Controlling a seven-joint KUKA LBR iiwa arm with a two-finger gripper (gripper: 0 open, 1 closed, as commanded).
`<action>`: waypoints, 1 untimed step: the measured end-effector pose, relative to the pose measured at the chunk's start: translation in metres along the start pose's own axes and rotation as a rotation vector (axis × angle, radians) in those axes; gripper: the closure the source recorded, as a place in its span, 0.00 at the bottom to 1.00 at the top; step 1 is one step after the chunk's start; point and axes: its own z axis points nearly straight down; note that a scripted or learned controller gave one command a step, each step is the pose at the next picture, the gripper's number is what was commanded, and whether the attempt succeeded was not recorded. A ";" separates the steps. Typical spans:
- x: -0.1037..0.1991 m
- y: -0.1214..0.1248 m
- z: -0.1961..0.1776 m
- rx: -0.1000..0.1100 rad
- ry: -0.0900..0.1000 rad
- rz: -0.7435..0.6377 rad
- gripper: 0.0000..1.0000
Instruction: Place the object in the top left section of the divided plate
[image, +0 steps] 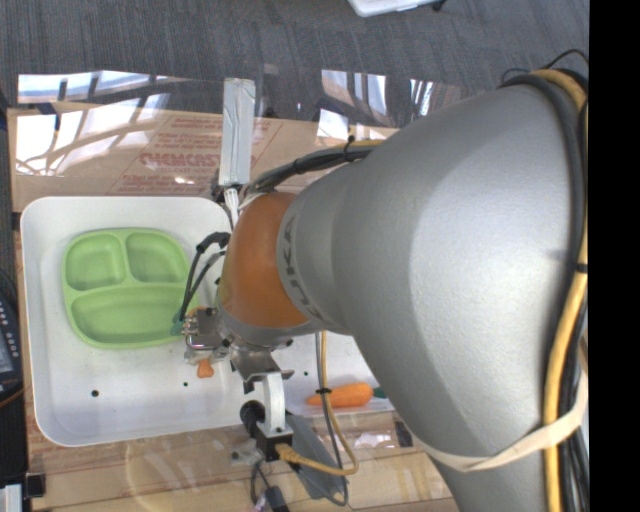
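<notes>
Green divided plate (125, 288) sits upper-left in the left bin (40, 300); arm (420, 260) hides the right bin; end effector (205, 345) grip unreadable; orange object (340, 396) partly hidden.

The grey arm (430, 270) bulks over the right bin and the seam between the bins, blocking nearly all of that side from above. The left bin (45, 390) lies open: its floor below and left of the green divided plate (125, 288) is bare, and all three plate sections stand unobstructed. Black cables (200, 265) loop just beside the plate's right rim, crowding that edge. An orange carrot (340, 396) lies in the narrow visible strip of the right bin, under the arm.
</notes>
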 end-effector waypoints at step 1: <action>-0.014 0.135 -0.126 -0.011 0.002 0.002 1.00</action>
